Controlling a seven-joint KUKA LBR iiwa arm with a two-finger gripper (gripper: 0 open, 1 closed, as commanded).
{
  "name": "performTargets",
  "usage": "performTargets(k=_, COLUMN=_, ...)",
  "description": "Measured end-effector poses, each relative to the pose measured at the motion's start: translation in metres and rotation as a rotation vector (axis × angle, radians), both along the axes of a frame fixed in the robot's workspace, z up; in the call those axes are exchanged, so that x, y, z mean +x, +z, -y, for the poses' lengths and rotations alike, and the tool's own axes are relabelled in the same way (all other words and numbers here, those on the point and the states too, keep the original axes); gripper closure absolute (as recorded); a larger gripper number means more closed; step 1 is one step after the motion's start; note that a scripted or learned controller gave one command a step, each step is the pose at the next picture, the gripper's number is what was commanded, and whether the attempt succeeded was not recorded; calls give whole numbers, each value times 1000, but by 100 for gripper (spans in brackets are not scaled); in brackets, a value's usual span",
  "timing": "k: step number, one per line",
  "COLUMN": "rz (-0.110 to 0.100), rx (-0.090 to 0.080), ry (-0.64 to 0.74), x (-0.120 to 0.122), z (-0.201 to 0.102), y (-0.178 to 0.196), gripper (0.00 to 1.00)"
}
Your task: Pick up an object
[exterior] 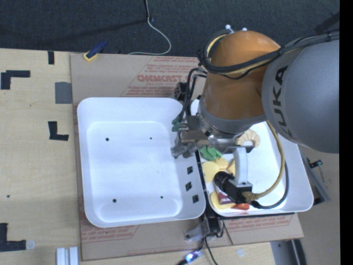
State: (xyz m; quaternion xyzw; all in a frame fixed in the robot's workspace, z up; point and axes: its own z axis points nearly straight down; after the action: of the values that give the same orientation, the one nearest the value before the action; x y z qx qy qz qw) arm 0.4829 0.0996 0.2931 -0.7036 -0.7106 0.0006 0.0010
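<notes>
You see the gripper (185, 142) low at the wall where the two bins meet, but the arm (242, 76) stands over it. Whether the gripper is apart, together or clamped on something, you cannot tell. A green thing (210, 153) lies just beside the gripper, on the side of the right bin (295, 195), and is partly covered. You cannot tell if it touches the gripper.

Near it, further from the gripper, lie a yellow thing (214, 169) and a red thing (227, 202), both partly hidden. The arm covers much of this bin.

On the gripper's other side is the left bin (132, 164), white, with four small dark dots on its floor. Both bins rest on brown cardboard (138, 73) with red print, on a pale wooden bench (33, 148) with black marks. Far beyond the gripper there is dark carpet (66, 10), and a thin white cable (157, 29) runs across it.
</notes>
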Motion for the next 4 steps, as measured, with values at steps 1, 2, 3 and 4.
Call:
performTargets(k=1, rz=6, rx=3, ry=1, x=15, z=-80, y=55, gripper=100)
performTargets(k=2, rz=-6, rx=-4, ry=-7, x=17, z=-94, y=-11, gripper=100)
performTargets(k=3, rz=6, rx=3, ry=-4, x=0, z=-114, y=77, gripper=100)
performTargets(k=4, rz=14, rx=6, ry=-4, x=1, z=-135, y=207, gripper=100)
